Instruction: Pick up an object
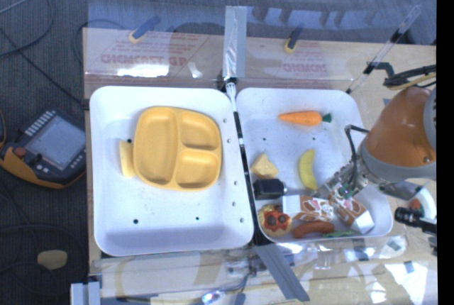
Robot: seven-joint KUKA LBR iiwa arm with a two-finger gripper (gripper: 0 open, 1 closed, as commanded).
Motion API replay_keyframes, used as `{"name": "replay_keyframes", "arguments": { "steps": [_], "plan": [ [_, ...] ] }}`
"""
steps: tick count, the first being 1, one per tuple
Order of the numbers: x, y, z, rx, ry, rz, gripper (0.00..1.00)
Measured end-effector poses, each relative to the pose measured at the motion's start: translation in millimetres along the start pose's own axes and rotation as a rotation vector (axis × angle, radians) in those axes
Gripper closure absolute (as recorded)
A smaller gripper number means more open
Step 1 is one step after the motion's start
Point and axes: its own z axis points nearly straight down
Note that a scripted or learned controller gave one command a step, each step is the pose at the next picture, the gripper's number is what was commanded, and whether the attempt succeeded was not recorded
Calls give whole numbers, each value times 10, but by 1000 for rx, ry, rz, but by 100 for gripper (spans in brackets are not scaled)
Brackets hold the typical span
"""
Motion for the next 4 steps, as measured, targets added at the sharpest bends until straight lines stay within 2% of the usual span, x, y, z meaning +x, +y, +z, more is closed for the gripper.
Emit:
{"name": "replay_keyframes", "arguments": {
  "steps": [1,2,3,4],
  "plan": [
    [72,609,-1012,19,17,272,100],
    [71,608,-1013,19,17,272,0],
    [-219,1119,-245,21,15,249,0],
    [282,826,12,8,0,264,0]
  ]
}}
